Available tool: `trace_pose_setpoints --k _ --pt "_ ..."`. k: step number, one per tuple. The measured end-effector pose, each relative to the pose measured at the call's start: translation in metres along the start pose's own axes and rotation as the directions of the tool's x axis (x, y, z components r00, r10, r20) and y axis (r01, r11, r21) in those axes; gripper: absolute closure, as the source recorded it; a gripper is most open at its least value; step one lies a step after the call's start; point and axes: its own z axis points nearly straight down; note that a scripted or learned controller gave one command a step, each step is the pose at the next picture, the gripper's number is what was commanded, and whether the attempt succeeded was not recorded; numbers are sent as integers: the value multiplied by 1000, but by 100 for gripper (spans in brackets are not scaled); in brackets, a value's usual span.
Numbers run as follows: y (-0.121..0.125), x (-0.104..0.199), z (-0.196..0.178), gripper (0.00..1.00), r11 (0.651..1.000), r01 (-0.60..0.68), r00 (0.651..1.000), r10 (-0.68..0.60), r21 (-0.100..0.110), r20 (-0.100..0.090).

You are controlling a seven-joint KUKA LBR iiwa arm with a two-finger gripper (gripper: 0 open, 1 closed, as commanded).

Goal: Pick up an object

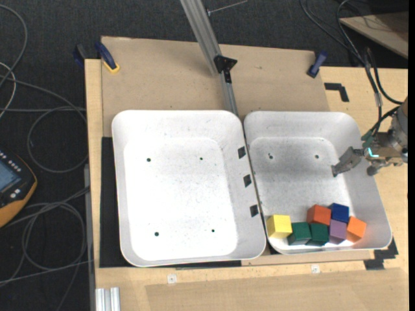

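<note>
Several small blocks lie clustered at the front edge of the right bin (292, 141): a yellow block (280, 225), two green blocks (308, 233), a red-orange block (318, 213), a blue block (339, 211), a purple block (338, 229) and an orange block (356, 227). My gripper (358, 163) hangs over the right bin's right wall, behind the blocks and apart from them. Its two dark fingers are spread, with nothing between them.
The left bin (175, 186) lies beside the right one, with black clips along the shared wall. A slanted metal pole (207, 34) rises behind the bins. Blue clamps hold the board's back corners. Cables lie on the floor to the left.
</note>
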Motion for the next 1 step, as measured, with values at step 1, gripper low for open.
trace_pose_setpoints --k 1 --pt "1 0 -2 0 1000 1 1000 -1 -5 1"
